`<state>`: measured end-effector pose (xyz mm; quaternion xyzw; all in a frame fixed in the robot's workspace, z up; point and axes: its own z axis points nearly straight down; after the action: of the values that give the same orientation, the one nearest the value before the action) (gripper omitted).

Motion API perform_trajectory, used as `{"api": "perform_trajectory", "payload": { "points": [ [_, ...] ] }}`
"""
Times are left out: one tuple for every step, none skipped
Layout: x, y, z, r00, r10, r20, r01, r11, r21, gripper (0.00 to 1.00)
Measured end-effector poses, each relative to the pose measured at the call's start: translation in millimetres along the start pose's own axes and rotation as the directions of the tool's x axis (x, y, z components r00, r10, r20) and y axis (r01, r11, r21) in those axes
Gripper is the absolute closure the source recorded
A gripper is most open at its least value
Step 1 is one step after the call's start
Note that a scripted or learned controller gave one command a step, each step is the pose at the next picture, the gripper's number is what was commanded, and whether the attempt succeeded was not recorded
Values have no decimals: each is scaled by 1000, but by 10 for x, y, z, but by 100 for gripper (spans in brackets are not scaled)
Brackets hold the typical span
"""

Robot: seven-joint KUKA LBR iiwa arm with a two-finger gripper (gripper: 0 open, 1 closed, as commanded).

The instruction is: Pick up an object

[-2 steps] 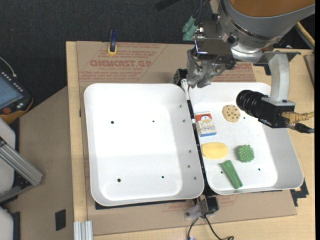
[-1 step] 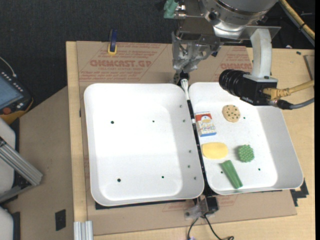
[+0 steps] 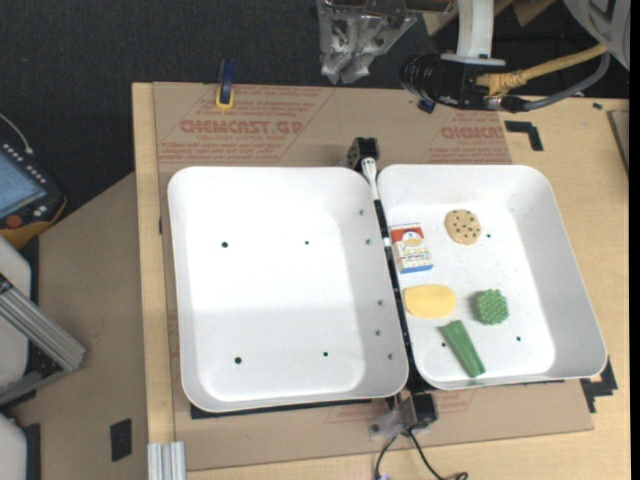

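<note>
hanging up at the top of the picture, the gripper (image 3: 352, 43) sits above the dark floor, past the far edge of the bench and well away from both bins. it looks shiny and grey, and it is too blurry to tell how it stands or if it has anything in it. just to its right there is a white part of the arm (image 3: 475, 13) with black bits and a yellow cable (image 3: 545, 68).

below it is the brown cardboard sheet (image 3: 300, 118) with red letters. two white bins lie on it side by side, touching in the middle. the left bin (image 3: 200, 208) is on one side, and the right bin (image 3: 540, 198) holds all the things.

a round cookie (image 3: 462, 226) lies near the far side. a small red and white box (image 3: 411, 248) lies by the left wall. a yellow lump (image 3: 430, 301) is just under the box. a bumpy green ball (image 3: 490, 307) is to its right. a long green stick (image 3: 464, 348) lies tilted near the front, close to the yellow lump.
</note>
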<state>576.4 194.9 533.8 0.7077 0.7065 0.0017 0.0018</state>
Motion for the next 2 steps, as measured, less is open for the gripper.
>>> {"api": "perform_trajectory", "payload": {
  "points": [
    [315, 15, 88, 1000, -5, -1, 5, 1000, 2, 100],
    [296, 94, -18, 1000, -2, -1, 2, 1000, -1, 100]
  ]
}}
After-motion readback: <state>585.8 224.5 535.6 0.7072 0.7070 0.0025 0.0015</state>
